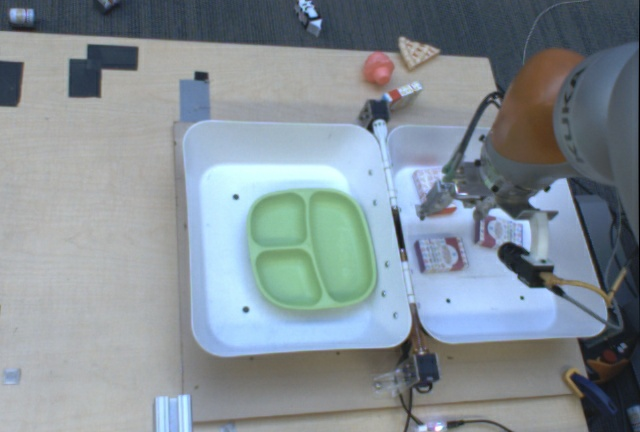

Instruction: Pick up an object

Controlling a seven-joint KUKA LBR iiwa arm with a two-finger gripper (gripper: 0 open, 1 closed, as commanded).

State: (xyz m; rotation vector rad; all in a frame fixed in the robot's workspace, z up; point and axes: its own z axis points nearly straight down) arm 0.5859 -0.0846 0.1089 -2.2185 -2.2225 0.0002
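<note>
Several small red-and-white packets lie in the right bin [480, 310]: one [440, 253] near its middle, one [428, 182] further back, and one [497, 232] partly hidden under the arm. My gripper [447, 201] hangs over the back left part of this bin, just above the back packet. The grey arm with its orange band [535, 110] reaches in from the right and covers part of the bin.
The left bin [290, 330] holds a green three-compartment plate [310, 248]. Behind the bins on the bench lie a red ball [378, 68], a pizza-slice toy [418, 51] and a small red-and-white tube [405, 94]. Cables run along the bins' seam and front edge.
</note>
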